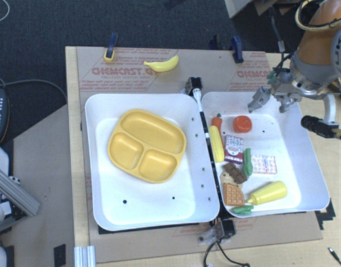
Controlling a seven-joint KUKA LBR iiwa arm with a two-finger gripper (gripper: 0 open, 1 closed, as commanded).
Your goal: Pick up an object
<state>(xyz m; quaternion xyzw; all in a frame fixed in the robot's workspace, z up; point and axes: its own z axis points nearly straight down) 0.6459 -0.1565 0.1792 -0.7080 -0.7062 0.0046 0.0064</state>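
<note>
over the far right corner of the right bin hangs the end effector, its two fingers spread apart with nothing between them, one fingertip pointing out to the left above the bin's far rim and the other nearer the arm. the arm itself is grey with an orange band and comes in from the right edge.

below and to the left of the end effector, the right bin holds a crowd of small toy foods. a red tomato lies nearest the fingers, near but apart from them. a small carrot sits by the bin's left wall, with a corn cob just below it along that wall. a red-and-white packet lies beside the corn, a green pickle next to it, and a second printed card to the right. nearer the front lie a brown chocolate piece, a waffle, a yellow mustard bottle on its side, and a green pea pod at the front rim.

the left bin carries a yellow divided plate. on the bench beyond it lies a banana.
</note>
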